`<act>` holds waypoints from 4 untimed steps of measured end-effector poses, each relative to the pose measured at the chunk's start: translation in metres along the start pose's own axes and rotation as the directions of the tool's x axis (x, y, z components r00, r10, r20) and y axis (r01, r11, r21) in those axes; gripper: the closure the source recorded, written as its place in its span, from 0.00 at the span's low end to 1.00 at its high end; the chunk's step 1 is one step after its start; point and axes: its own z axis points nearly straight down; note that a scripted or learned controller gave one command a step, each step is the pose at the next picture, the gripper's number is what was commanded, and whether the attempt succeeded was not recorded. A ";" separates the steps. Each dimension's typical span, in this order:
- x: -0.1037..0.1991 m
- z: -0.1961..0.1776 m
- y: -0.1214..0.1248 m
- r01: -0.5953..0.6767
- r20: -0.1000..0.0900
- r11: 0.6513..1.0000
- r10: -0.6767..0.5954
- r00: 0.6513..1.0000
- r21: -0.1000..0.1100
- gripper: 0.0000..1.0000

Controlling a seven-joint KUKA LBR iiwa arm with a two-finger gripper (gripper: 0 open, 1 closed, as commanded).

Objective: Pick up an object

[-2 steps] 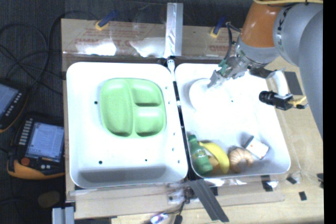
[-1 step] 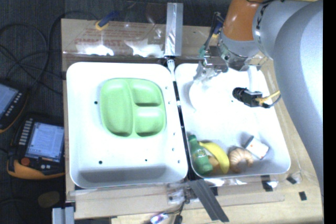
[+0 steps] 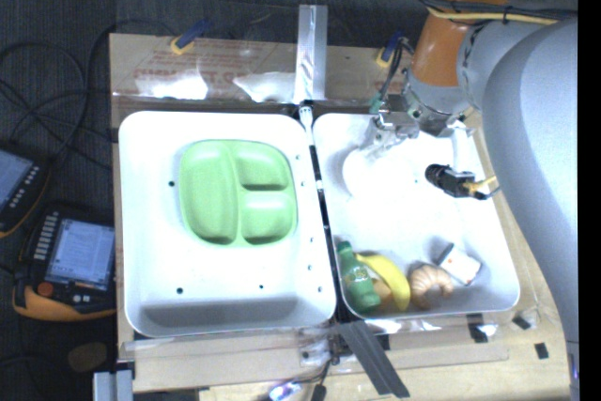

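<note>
Yellow banana (image 3: 392,281) and green bottle (image 3: 355,277) crowd the right bin's (image 3: 404,211) near edge. My tool (image 3: 385,138) hangs over its far-left corner; I cannot tell whether it is apart or together. I'd cross to the near edge first, then descend on the banana.

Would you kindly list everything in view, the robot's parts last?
left bin: one, white, bench left
right bin: one, white, bench right
divided plate: one, green, in left bin
bottle-like item: one, green, right bin's near edge
banana: one, yellow, beside the bottle-like item
rounded item: one, tan, right of banana
small block: one, white and red, beyond rounded item
handheld screen: one, orange-black, left of bench
arm: one, grey with orange band, from right
claw: one, metallic, above right bin's far end
</note>
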 end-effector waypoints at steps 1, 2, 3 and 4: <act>0.010 0.018 0.012 -0.141 -0.011 0.989 0.141 0.990 -0.032 1.00; 0.005 0.020 0.012 0.115 0.002 0.993 -0.115 0.993 -0.036 1.00; 0.002 0.018 0.008 0.143 0.004 0.989 -0.143 0.990 -0.027 1.00; 0.001 0.026 0.008 0.305 0.011 0.952 -0.305 0.952 -0.025 1.00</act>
